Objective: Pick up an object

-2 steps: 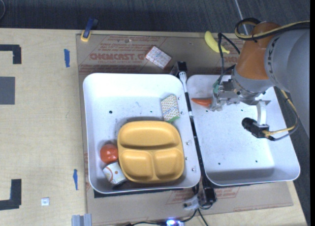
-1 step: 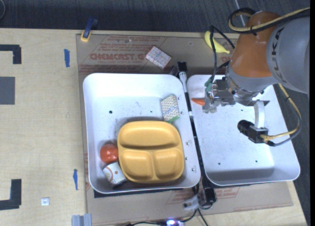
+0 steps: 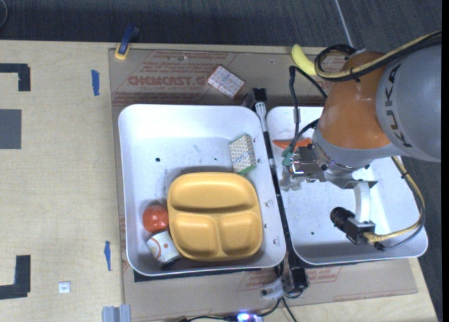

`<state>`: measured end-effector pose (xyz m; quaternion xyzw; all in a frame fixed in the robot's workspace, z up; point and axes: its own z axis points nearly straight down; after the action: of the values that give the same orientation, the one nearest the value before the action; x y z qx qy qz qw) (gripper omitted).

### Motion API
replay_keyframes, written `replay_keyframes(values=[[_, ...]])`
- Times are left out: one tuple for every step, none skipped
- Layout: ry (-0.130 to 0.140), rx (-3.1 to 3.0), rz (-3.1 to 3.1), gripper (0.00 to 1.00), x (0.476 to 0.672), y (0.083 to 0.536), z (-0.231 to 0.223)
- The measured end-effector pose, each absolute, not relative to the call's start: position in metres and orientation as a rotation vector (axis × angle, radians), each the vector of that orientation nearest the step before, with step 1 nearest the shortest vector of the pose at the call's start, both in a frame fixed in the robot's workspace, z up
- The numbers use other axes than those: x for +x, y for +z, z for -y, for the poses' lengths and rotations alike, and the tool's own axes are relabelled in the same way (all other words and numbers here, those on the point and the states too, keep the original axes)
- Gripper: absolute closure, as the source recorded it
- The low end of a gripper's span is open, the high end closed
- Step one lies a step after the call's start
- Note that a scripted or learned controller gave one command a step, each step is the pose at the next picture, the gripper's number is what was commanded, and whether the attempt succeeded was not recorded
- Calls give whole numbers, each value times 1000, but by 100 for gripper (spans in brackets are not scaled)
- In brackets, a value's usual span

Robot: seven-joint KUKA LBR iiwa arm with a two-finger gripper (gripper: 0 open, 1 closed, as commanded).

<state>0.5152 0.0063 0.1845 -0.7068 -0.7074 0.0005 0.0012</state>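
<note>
- The gripper (image 3: pixel 293 170) hangs over the right bin (image 3: pixel 396 198), near its left wall; whether it is wide or narrow cannot be told under the wrist.
- Candidates lie in the left bin (image 3: pixel 132 173): a yellow tray (image 3: pixel 214 215), a red ball (image 3: pixel 154 217) touching it, and a patterned packet (image 3: pixel 242 152).
- The packet, lying apart, looks the easiest pick.
- Descend straight down, clear of the bin walls.
</note>
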Motion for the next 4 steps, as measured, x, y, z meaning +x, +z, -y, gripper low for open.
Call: replay_keyframes(values=[[0,-2222,2219,100,480,185,80],[0,-2221,2220,0,480,185,80],[-4,-2226,2223,0,481,86,104],[-4,-2224,2224,0,481,86,93]])
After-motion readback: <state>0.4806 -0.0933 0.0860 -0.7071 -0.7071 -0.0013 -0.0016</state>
